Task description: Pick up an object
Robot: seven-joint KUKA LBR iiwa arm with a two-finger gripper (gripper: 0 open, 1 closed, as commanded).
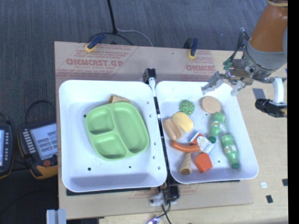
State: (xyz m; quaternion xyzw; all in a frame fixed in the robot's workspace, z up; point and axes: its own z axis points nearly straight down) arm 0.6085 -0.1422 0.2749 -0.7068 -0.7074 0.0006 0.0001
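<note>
Two white bins — one green tray; two green bottles; gripper fingers apart, empty.

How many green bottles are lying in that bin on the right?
2. The smaller green bottle lies below the round tan disc; the larger green bottle lies by the bin's right wall. None seem hidden.

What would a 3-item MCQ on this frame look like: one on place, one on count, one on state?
1. Where is the green divided plate?
A. left bin
B. right bin
C. bare bench

2. How many green bottles lie in the right bin?
A. none
B. two
C. five

3. Where is the gripper?
A. pressed on the plate
B. above the right bin's far edge, holding nothing
C. clamped on the orange block

Key: 1 A, the plate lies in the left bin. 2 B, two bottles lie near the right wall. 3 B, nothing sits between the jaws.
</note>
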